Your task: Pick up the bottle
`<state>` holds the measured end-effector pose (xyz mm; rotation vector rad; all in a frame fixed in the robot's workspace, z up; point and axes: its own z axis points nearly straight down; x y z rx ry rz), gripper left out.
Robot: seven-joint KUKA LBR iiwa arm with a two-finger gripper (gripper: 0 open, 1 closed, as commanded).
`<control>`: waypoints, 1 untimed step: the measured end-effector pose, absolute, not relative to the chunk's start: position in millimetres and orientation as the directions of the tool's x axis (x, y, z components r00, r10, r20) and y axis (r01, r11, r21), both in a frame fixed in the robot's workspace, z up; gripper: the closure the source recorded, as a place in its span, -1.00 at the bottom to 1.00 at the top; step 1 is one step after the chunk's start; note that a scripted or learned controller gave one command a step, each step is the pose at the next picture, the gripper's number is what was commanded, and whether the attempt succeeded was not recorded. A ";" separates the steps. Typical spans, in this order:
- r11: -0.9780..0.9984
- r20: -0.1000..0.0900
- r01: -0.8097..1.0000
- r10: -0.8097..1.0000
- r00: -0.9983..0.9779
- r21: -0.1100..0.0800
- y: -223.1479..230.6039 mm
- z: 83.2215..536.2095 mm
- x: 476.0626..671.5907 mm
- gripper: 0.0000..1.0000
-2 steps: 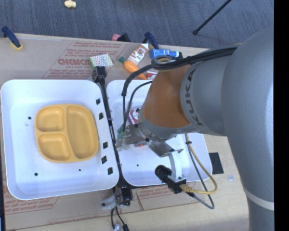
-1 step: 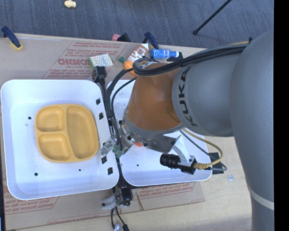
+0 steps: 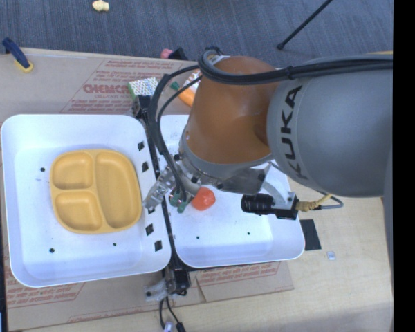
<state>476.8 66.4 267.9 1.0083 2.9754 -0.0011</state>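
Observation:
The arm's big orange and grey wrist hangs over the right bin (image 3: 263, 244) and hides most of its floor. My gripper (image 3: 164, 191) sticks out below the wrist at the bin's left wall, low over the divider between the two bins. Just right of it a small orange-red object (image 3: 205, 199) with a green bit (image 3: 182, 205) lies on the bin floor. An orange shape (image 3: 186, 95) peeks out at the far edge of the right bin, behind the wrist; I cannot tell whether it is the bottle.
A yellow three-part plate (image 3: 95, 189) lies in the middle of the left bin (image 3: 21, 254). A green and white patterned packet (image 3: 144, 87) rests on the cardboard behind the bins. A black cable connector (image 3: 266, 205) juts from the wrist over the right bin.

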 end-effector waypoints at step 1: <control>0.900 0.003 0.436 0.436 -0.900 -0.003 103.3 221.8 475.9 1.00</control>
